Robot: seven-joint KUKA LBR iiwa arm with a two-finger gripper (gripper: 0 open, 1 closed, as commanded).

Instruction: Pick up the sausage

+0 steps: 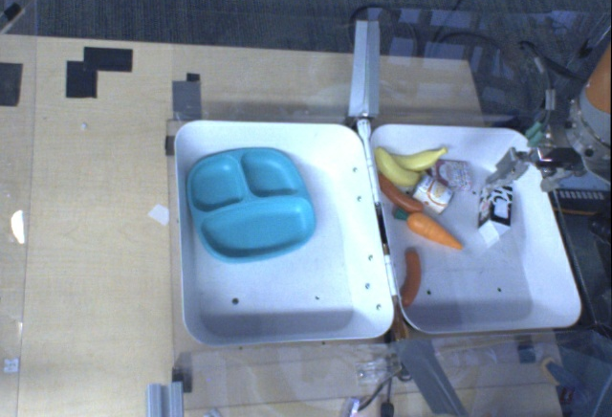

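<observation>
A reddish-brown sausage lies lengthwise near the front left wall of the right bin. Nothing touches it. The gripper hangs over the right part of the same bin, reaching in from the arm at the right edge. It is well to the right of the sausage and further back. Nothing shows in its grasp.
In the right bin's back left are a yellow banana, a second reddish sausage-like piece, a small can and an orange carrot. The left bin holds a blue divided plate.
</observation>
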